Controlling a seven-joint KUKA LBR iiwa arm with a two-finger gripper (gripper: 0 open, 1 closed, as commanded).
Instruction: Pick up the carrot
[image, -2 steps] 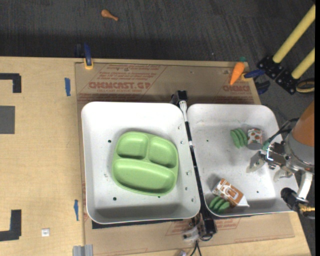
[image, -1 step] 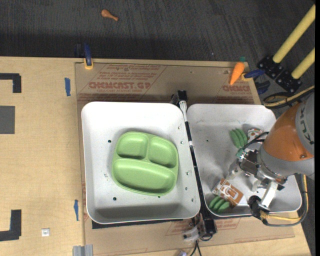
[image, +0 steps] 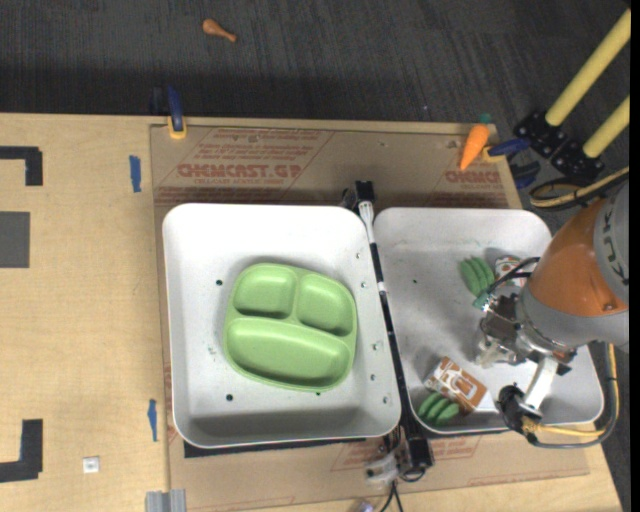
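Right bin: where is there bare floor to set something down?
The right bin is bare on its left half, between the dividing wall and the green beans, down to the small box. Its right side is crowded by the arm and tool.

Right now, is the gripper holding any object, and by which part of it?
It cannot be told. The gripper hangs over the right bin, and the arm's wrist hides what is under it. The carrot lies outside, on the board.

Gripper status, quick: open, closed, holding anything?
Gripper: cannot be told whether it is open or closed; it sits over the right bin, and no carrot is seen in it.
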